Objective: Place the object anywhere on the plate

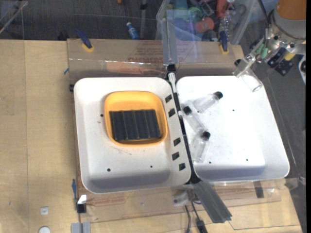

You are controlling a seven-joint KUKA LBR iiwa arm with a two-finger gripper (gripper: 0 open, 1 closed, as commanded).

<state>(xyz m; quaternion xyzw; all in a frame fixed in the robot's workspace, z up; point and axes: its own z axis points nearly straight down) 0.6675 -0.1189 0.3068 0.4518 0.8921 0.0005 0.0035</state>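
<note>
The left bin (pixel 90 169) holds a yellow plate (pixel 135 98) with a dark ribbed insert (pixel 134 124), white floor open all round it. In the right bin (pixel 252 144), three clear vials (pixel 197 123) with black caps lie near the divider — the rest is bare. The gripper (pixel 249 66) hovers over that bin's far right corner, carrying a clear vial (pixel 251 83).

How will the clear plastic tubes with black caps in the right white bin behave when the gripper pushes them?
The clear plastic tubes with black caps lie on their sides and look round, so they probably roll. They appear empty, so likely light. Their smooth walls may slip between fingers.
</note>
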